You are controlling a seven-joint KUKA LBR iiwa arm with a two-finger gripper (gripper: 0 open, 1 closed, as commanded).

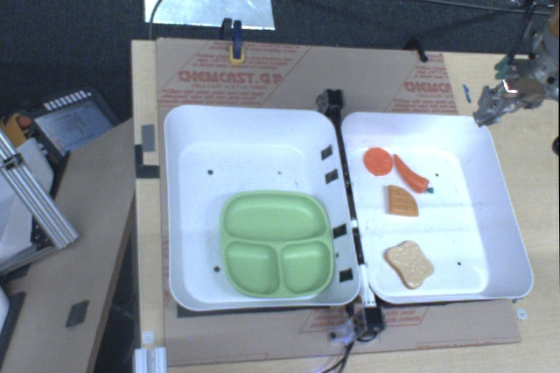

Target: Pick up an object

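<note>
The right white bin [490, 187] holds a round orange-red slice [378, 160], an orange carrot [411, 173], a tan wedge-shaped piece [402, 201] and a slice of toy bread [409, 263]. My gripper [490, 106] hangs at the far right, above the bin's back right corner and apart from all the pieces. Nothing shows between its fingers. The arm above it is cut off by the picture's right edge.
The left white bin [201, 144] holds a green divided plate [276, 242] in its front half. Black clips [332, 165] sit along the seam between the bins. A cable runs across the back, and grey gear stands at the far left.
</note>
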